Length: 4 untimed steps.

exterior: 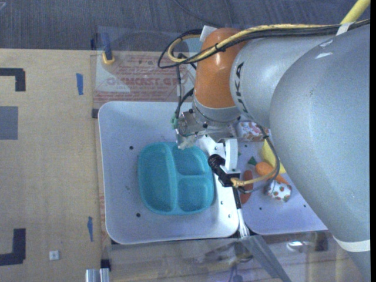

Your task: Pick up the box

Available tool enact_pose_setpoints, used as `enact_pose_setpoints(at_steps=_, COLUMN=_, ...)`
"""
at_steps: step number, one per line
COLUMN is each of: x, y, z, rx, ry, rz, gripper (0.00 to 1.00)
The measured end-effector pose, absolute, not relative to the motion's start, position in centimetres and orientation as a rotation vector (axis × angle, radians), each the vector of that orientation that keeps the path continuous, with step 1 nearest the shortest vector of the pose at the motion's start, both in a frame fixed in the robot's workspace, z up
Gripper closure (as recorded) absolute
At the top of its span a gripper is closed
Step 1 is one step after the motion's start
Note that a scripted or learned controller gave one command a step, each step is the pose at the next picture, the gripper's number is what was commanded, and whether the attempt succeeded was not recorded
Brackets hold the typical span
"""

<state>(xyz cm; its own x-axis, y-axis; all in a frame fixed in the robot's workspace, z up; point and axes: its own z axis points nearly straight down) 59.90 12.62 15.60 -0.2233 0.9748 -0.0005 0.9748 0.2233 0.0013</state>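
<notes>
We are watching the grey arm (pixel 305 116) reaching in from the right, its orange band (pixel 217 69) bending over the seam between the two bins. The gripper (pixel 187 135) is hanging over the left white bin (pixel 117 157), at the upper right corner of a teal divided tray (pixel 175 178). We cannot tell how the gripper is standing, nor whether it is holding anything. Letters "UKA" are showing on the arm's casing. In the right bin (pixel 282 219), partly under the arm, we are seeing orange, yellow and patterned items (pixel 273 178); we cannot tell which is the box or how it is lying. A yellow cable (pixel 282 28) is running along the arm.
</notes>
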Motion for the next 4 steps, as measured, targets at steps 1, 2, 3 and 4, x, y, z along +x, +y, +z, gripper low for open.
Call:
enact_pose_setpoints(at_steps=1, x=61.3, y=4.6, z=18.5, rx=1.826, ry=2.554, rz=0.002, gripper=1.00)
enact_pose_setpoints(at_steps=2, x=64.9, y=-0.6, z=30.9, rx=2.269, ry=2.172, rz=0.000, gripper=1.00)
enact_pose_setpoints(at_steps=3, x=56.1, y=2.8, z=19.1, rx=1.854, ry=2.536, rz=0.000, gripper=1.00)
enact_pose_setpoints(at_steps=4, x=57.8, y=12.8, z=18.7, rx=2.338, ry=2.099, rz=0.000, gripper=1.00)
